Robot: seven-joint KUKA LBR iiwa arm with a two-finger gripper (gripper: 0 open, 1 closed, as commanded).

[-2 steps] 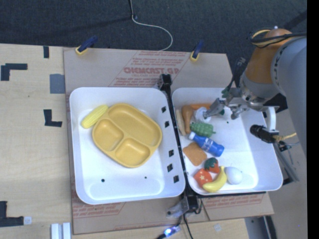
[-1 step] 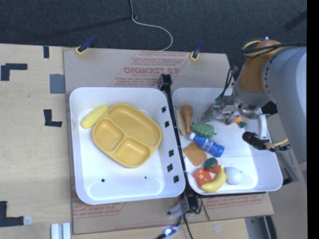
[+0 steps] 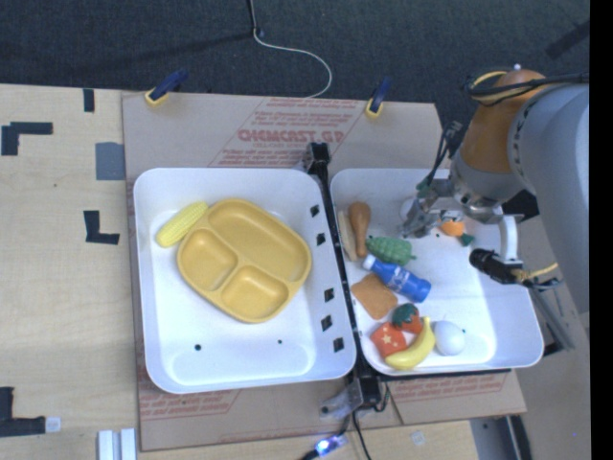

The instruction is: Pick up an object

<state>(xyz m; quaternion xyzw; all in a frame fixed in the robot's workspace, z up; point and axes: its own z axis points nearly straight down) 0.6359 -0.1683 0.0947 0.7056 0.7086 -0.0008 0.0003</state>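
Jaws, grip state unclear, hover in the right bin near an orange piece and green toy.

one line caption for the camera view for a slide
KUKA arm's hand low in the right bin above toy foods; yellow divided tray and corn cob in the left bin.
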